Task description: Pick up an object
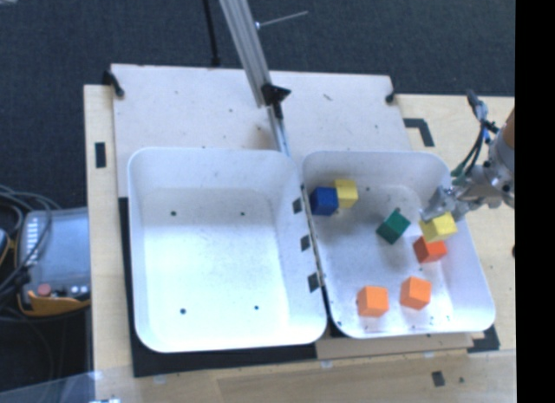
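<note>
Right bin, near edge: two orange foam cubes (373, 300) and (415, 292) side by side at 6 o'clock of the shallow white plastic right-hand bin (468, 302), apart from each other.
Right bin, 3 o'clock: red-orange cube (429, 249) against the right wall, just below the gripper.
Gripper: two-finger metal gripper (440, 221) at 3 o'clock of that bin; fingers closed around a small yellow cube (440, 226), which sits between them.
Right bin, centre: dark green cube (393, 225), tilted, lying free.
Right bin, 10 o'clock: blue cube (324, 201) touching a second yellow cube (346, 191).
Left bin: shallow white plastic bin (139, 176), speckled floor.
Far side: slanted aluminium rail (243, 33) at 12 o'clock, above the bins' junction.
</note>
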Available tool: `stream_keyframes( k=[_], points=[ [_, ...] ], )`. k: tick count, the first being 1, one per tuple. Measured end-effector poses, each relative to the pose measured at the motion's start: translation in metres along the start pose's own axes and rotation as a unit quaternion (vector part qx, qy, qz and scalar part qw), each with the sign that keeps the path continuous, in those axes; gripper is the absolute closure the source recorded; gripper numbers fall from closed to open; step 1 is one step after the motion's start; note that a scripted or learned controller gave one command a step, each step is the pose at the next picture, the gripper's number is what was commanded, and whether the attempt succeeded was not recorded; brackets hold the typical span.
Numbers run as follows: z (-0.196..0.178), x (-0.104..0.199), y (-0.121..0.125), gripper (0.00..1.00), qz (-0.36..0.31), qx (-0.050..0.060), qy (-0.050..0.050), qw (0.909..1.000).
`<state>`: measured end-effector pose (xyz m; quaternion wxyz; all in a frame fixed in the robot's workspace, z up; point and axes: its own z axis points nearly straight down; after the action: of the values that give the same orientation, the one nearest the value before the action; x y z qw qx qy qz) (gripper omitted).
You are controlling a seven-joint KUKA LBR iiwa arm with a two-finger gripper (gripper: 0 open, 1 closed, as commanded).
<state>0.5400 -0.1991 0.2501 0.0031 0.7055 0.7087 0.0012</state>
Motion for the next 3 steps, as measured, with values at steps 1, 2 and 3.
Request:
stream_keyframes(
  k=[1,2,3],
  points=[
    [-0.013,-0.001,0.001,1.00,-0.001,0.002,0.001,1.0000],
    [-0.014,0.043,0.010,1.00,-0.001,0.003,0.002,1.0000],
    [-0.010,0.103,0.027,1.00,-0.002,0.003,0.002,1.0000]
  ],
)
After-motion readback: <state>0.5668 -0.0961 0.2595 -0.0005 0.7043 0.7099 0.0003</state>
